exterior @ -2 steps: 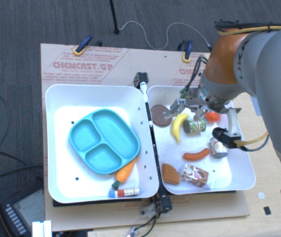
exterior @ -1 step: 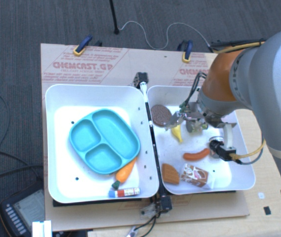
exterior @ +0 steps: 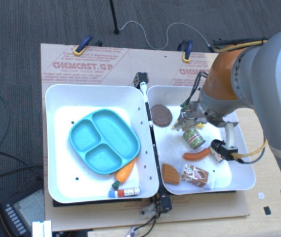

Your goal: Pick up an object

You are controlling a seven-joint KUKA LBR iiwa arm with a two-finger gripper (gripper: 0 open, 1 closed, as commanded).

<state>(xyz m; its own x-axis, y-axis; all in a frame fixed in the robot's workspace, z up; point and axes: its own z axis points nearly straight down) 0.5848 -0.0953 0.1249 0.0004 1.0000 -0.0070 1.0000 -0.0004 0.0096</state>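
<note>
Lying tilted in the right bin (exterior: 244, 181), the small green-labelled can (exterior: 194, 138) shows a pale top end and a green wrapper with some red on it. It sits near the middle of that bin, just above the orange-red sausage (exterior: 196, 155) and well right of the round brown cookie (exterior: 161, 115).

The gripper (exterior: 189, 122) hangs directly over the can's upper end, its dark metal parts crowding close to the can (whether they touch it is unclear from this slanted angle). Its state, wide or closed, cannot be told, and nothing is plainly seen clamped in it. Behind it the arm (exterior: 249, 78) reaches in from the right, the orange band above the wrist.

Lower in the same bin lie a brown waffle-like piece (exterior: 170, 174) and, beside it, a brown and white packet (exterior: 195, 176).

The left bin (exterior: 51, 132) holds a blue divided plate (exterior: 104, 140); a toy carrot (exterior: 124, 173) rests against its lower edge, and a small marker-like tube (exterior: 124, 192) lies below that.
</note>
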